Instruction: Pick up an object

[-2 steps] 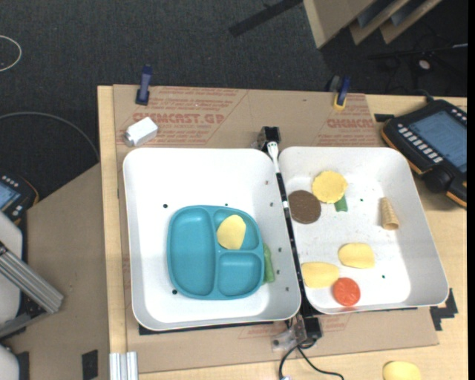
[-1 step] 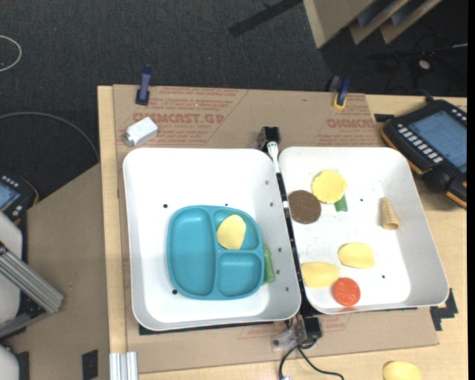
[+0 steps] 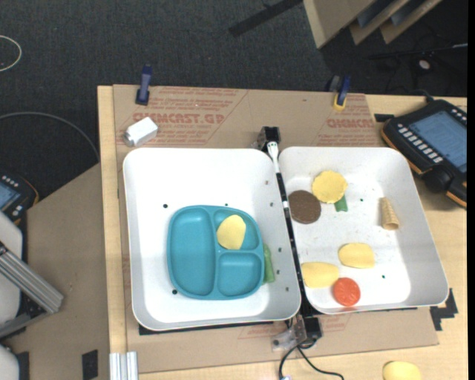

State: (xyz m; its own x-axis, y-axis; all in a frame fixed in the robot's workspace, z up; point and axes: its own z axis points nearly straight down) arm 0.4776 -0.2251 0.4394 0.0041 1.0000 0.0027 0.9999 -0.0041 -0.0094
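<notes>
A cardboard-topped bench (image 3: 223, 111) stands on dark carpet (image 3: 148, 37), wooden furniture (image 3: 364, 18) behind it.

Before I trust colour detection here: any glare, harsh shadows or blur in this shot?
Camera view: lighting even and soft, with faint shadows under the teal tray; right bin bright white without blown-out glare; red piece and brown disc fairly sharp; slight softness toward the frame edges.

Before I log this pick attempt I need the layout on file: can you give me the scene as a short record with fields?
left bin: teal divided tray
on tray: yellow piece in its upper right compartment
beside tray: green piece at its right edge
right bin: brown disc, yellow disc, cone, two yellow pieces, red piece
bench: white block behind the left bin
</notes>
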